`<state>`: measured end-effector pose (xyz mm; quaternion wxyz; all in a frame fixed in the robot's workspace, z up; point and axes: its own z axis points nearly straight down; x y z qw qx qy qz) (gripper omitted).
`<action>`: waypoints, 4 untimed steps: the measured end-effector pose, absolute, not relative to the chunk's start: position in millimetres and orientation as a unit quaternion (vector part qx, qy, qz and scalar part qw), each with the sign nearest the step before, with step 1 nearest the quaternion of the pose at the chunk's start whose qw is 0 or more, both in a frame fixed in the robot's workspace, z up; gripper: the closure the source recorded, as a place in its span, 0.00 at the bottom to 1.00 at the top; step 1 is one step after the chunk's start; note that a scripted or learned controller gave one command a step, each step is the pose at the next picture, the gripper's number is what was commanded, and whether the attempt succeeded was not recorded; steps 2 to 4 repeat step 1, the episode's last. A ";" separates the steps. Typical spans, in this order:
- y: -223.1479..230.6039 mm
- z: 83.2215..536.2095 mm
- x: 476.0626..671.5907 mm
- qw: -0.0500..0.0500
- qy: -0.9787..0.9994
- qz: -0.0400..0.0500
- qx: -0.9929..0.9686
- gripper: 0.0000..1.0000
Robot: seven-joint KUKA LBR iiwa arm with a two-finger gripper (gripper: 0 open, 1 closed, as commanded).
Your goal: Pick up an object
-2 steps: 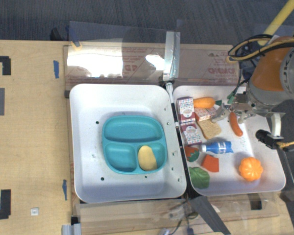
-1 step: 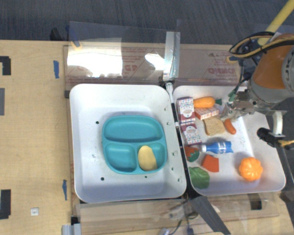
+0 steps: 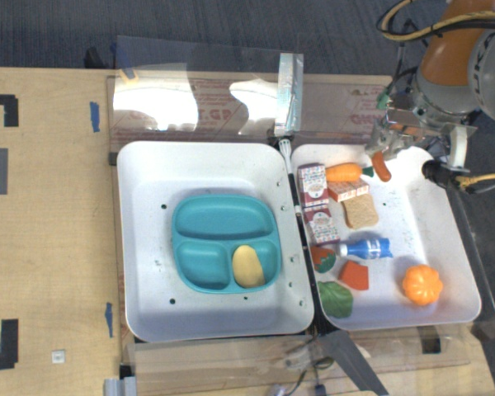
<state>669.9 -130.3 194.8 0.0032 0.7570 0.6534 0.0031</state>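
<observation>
Tool grips small red-orange object above right bin

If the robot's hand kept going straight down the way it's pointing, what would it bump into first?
Probably the small red-orange sausage-shaped toy right under the hand, near the back of the right bin. Height is hard to judge from above, so it may already be touching it.

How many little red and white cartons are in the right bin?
2. One carton stands near the right bin's top left corner; the other carton lies just below it along the left wall. Nearby items could hide more.
</observation>
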 end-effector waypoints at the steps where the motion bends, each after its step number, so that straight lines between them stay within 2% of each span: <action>1: -69.8 196.9 667.5 -0.001 0.626 0.000 0.780 1.00; 4: -69.8 196.9 667.5 -0.001 0.626 0.000 0.780 1.00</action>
